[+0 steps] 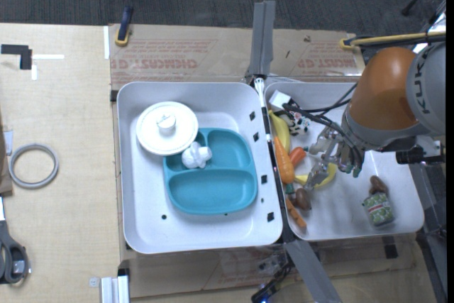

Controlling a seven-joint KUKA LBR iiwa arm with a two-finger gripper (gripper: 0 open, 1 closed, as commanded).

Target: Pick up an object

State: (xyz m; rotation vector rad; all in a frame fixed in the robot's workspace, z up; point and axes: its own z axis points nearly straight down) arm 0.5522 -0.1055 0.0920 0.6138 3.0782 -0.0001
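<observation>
Reaching down into the right-hand shallow white bin [397, 220], with the metal two-finger gripper [320, 170] low over a pile of small toy foods along the bin's left wall. Fingers spread apart, nothing seen between them. Tips just beside a small yellow curved piece [323, 179], perhaps touching; hard to tell. Near it, a yellow plastic banana [281, 130], an orange plastic carrot [284, 161] and a brown lump [303, 199]. Further right, well apart, a green and brown wrapped object [378, 208]. In the left white bin [131, 174], a teal divided plastic tray [213, 184] and a round white lid [167, 128]. Judged as early: approach made, no grasp, no lift; closing and raising left to do.
</observation>
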